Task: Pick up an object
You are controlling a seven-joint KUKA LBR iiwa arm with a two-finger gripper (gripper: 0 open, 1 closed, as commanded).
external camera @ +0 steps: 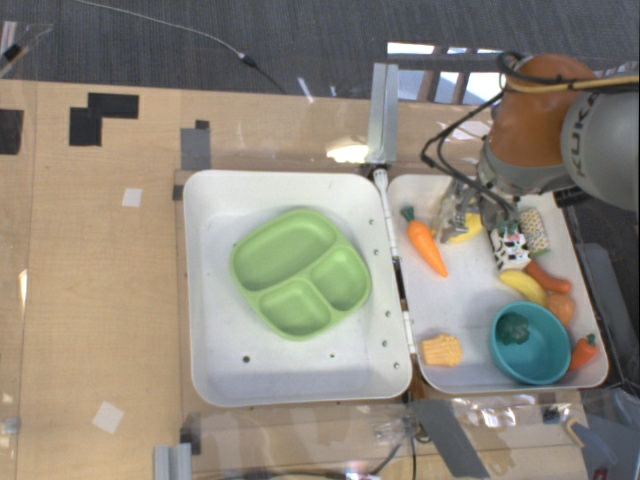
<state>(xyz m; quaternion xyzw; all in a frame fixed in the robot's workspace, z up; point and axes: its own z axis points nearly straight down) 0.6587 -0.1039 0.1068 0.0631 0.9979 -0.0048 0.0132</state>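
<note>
As the end effector hovers upper right over a yellow toy, we cannot tell its opening; descent comes next.

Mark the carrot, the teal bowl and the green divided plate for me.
carrot [428, 249]: camera view, middle of its orange body.
teal bowl [503, 358]: camera view, its left wall.
green divided plate [262, 251]: camera view, floor of its largest compartment.

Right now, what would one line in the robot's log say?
gripper: low in right bin | over yellow toy | carrot beside | nothing seen held
</note>
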